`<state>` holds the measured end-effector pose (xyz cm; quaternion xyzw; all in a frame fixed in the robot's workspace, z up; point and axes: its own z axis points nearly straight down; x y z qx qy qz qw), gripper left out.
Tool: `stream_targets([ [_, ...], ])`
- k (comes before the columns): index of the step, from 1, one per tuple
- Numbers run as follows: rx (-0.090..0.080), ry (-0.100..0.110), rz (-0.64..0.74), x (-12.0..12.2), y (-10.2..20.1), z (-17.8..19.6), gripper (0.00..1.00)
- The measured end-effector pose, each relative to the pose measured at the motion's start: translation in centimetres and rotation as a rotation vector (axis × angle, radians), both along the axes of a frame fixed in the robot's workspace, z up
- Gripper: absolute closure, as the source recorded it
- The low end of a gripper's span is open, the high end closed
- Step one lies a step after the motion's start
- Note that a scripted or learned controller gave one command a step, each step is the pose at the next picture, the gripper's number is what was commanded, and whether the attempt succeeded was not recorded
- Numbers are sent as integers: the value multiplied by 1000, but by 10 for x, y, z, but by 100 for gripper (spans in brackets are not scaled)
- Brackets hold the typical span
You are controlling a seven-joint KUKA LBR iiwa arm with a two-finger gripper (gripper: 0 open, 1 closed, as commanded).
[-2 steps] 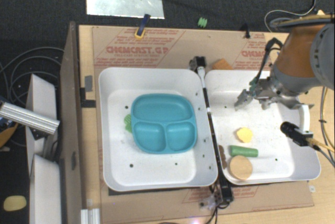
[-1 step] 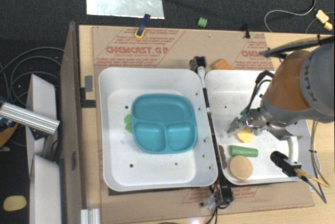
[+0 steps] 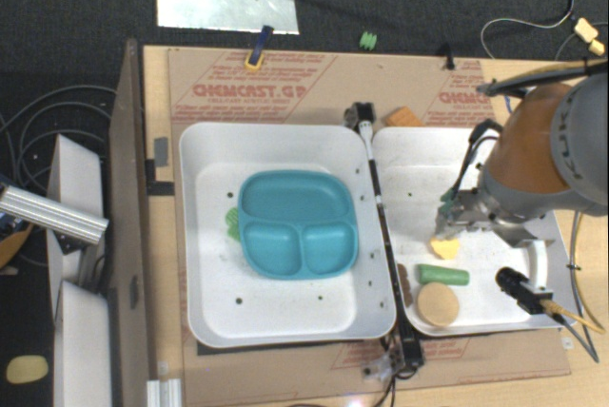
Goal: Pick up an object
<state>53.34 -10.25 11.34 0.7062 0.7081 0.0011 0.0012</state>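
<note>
1. Bins. Two shallow white bins of smooth, rounded-corner plastic stand side by side on a brown cardboard sheet (image 3: 285, 82) with red print that covers the tabletop. The left bin (image 3: 214, 300) fills the middle of the frame. The right bin (image 3: 419, 167) lies at centre right.

2. Left bin contents. A teal tray (image 3: 297, 222) of matte plastic, with rounded corners, lies flat near the bin's centre. It has one wide compartment above and two smaller ones below. A small green piece (image 3: 231, 222) protrudes from under the tray's left edge; its shape cannot be determined.

3. Right bin contents. Three items lie in a close column in the lower left of the bin:
- wedge (image 3: 444, 249): pale yellow, smooth, roughly triangular;
- cylinder (image 3: 443, 275): green, lying on its side just below the wedge;
- disc (image 3: 439, 304): tan, round, flat, matte, just below the cylinder and near the bin's lower rim.

4. Outside the bins. An orange block (image 3: 403, 117) rests on the cardboard just above the right bin's upper rim.

5. Arm. The grey arm (image 3: 580, 148), with its orange band (image 3: 528, 144), enters from the right edge of the frame and reaches over the right bin.

6. Gripper. The gripper (image 3: 450, 221) points down, directly above the wedge in the frame and just beside its upper edge. Contact cannot be confirmed. The cylinder and disc lie farther below it. Whether the gripper is open or closed cannot be determined.
</note>
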Motion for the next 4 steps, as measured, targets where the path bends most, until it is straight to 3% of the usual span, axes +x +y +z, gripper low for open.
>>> stream_targets([
  [1,0,0,0,0,0,0,0],
  [2,1,3,-3,-24,-4,-30,0],
  [3,-1,1,-4,-25,-31,-29,0],
  [4,-3,-4,2,36,-58,-28,0],
])
